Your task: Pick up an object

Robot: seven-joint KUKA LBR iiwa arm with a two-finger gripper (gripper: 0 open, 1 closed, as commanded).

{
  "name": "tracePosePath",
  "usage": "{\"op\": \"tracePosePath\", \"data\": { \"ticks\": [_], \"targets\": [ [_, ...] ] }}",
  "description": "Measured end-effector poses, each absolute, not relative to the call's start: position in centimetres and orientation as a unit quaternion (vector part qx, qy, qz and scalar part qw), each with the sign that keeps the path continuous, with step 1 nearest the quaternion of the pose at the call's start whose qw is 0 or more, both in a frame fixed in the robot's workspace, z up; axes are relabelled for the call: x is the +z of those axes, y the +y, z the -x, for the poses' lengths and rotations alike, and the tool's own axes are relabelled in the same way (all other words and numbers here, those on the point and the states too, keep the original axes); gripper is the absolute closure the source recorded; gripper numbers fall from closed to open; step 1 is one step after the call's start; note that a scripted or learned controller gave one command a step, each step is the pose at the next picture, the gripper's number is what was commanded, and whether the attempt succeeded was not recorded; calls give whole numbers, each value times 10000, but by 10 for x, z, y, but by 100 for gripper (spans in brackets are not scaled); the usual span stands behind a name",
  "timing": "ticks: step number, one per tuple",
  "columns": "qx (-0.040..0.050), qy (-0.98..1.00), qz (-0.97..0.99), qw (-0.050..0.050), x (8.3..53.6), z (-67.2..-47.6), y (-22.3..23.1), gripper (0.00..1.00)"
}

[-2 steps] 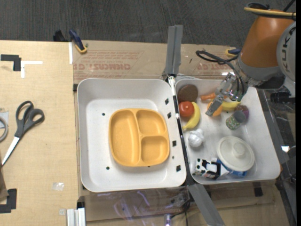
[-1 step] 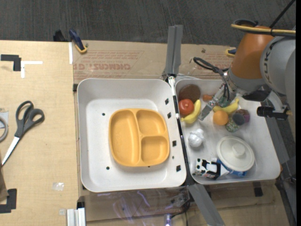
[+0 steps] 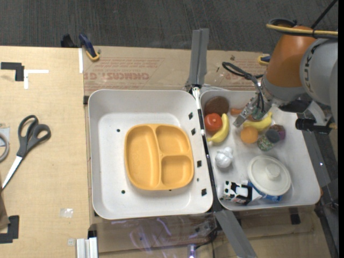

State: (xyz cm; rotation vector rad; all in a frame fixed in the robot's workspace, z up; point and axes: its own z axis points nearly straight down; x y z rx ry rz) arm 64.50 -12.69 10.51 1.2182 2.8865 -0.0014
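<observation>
Arm (image 3: 301, 63) reaches in from the right, orange band above the wrist, and sits over the back of the right bin (image 3: 309, 190). Gripper (image 3: 248, 114) is low inside that bin, just beside the back banana (image 3: 263, 123) and right above the orange (image 3: 249, 135). Can't tell whether the gripper is apart or together; nothing visibly clamped in it.

Right bin contents:
- brown round object (image 3: 216, 104) in the back-left corner
- red tomato-like fruit (image 3: 213, 122) just in front of it, touching a 2nd banana (image 3: 221, 132) that curves along the left wall
- small orange piece (image 3: 237, 112) near the gripper
- purple-and-green fruit cluster (image 3: 271, 137) beside the orange
- small white crumpled item (image 3: 223, 157) mid-bin
- white lidded bowl (image 3: 269, 175) toward the front right
- black-and-white cow-pattern toy (image 3: 237, 192) at the front edge, touching a blue item (image 3: 269, 198) under the bowl

Left bin (image 3: 102, 160) holds 1 yellow 3-compartment plate (image 3: 159, 156), lying flat near the centre.

On the desk (image 3: 48, 187) left of the bins: scissors (image 3: 24, 141) with black handles, well apart from both bins. Cardboard sheet (image 3: 137, 71) lies behind the left bin.
</observation>
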Motion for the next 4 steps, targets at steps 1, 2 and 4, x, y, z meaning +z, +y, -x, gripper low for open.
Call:
{"op": "tracePosePath", "data": {
  "ticks": [1, 2, 4],
  "targets": [
    [3, 9242, -3818, 19, 239, -628, -51, 100],
    [-5, 8969, -4422, 13, 233, -647, 4, 100],
    [-3, 9515, -3076, 7, 287, -624, -37, 100]
  ]
}}
